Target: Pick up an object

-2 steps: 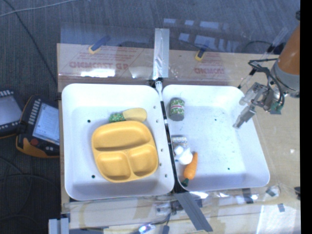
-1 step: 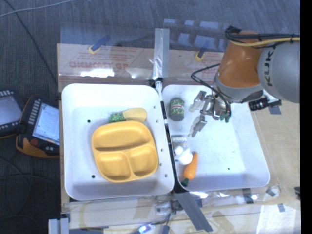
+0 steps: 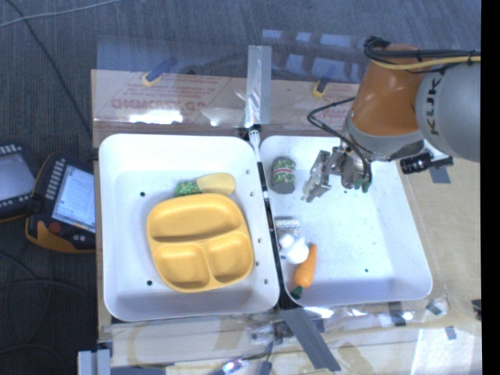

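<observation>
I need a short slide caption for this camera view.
Robot hand above the right bin, near a small can and a carrot.

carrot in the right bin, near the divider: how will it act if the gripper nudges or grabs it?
The carrot looks tapered and rounded, so a sideways nudge would probably roll or pivot it. Its surface looks smooth, like a plastic toy, so likely light and somewhat slippery across its taper. It lies against a small white object by the right bin wall, which may crowd the fingers.
</observation>
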### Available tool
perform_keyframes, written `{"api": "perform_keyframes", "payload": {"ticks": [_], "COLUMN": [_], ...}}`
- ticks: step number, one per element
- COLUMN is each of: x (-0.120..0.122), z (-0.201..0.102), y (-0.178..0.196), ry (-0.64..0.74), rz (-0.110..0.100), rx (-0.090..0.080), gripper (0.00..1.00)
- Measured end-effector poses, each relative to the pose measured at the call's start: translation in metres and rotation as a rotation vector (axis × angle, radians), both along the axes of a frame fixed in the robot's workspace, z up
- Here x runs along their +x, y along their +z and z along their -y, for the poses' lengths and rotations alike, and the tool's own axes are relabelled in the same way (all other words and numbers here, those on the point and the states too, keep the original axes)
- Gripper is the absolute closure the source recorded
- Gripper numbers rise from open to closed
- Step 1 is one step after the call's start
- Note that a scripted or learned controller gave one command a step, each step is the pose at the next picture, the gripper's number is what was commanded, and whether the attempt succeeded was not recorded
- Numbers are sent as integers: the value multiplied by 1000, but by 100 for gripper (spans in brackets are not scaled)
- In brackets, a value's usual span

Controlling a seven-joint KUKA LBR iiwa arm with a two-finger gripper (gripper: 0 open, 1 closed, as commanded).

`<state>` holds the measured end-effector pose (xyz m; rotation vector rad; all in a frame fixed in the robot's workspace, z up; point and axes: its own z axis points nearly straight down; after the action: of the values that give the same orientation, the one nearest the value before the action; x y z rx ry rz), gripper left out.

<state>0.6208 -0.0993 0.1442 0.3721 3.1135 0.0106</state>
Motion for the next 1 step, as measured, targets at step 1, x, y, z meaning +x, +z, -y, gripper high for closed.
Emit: {"api": "perform_keyframes", "payload": {"ticks": [1], "x": [18], "z": [100], "y": [76], "ry": [290], "rz": [0], "rx": [-9], "gripper": [100]}}
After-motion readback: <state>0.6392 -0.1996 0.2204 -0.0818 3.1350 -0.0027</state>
